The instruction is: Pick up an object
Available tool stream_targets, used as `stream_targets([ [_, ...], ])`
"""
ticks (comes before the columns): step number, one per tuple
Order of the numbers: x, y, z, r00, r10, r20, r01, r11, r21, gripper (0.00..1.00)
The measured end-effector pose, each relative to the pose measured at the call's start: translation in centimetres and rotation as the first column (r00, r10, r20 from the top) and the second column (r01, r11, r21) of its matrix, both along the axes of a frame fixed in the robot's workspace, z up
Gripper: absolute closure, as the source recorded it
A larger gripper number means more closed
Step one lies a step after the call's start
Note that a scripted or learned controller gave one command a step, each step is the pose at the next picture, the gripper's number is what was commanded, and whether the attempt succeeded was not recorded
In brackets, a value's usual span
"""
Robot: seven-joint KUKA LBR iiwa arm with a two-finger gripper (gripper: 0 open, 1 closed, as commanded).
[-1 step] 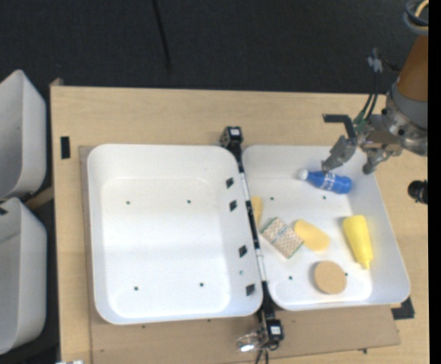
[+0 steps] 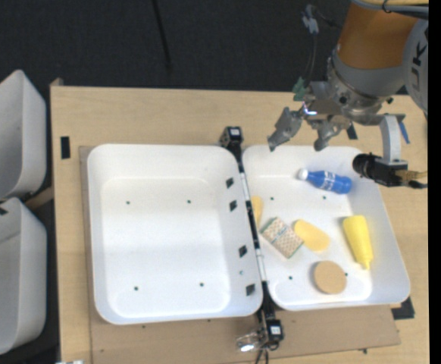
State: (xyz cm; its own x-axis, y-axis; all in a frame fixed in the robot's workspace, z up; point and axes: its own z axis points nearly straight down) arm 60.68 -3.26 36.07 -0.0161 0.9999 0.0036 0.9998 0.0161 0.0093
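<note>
1. Step: approach, nothing grasped yet. Gripper [image 2: 302,133] hangs above the far edge of the right bin [image 2: 391,275], fingers spread wide with nothing between them.
2. Next move, by my reading: descend over one object and close; the blue bottle [image 2: 328,180] lies nearest.
3. Left bin [image 2: 99,203]: bare white floor.
4. Right bin, left to right: patterned sponge [image 2: 282,237], yellow oval piece [image 2: 311,235], round tan disc [image 2: 329,277] near side, yellow bottle [image 2: 358,240].
</note>
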Motion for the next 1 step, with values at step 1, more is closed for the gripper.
stream_targets([
  [1, -0.01, -0.89, 0.62, 1.000, -0.009, -0.004, 0.009, 1.000, -0.005, 1.00],
])
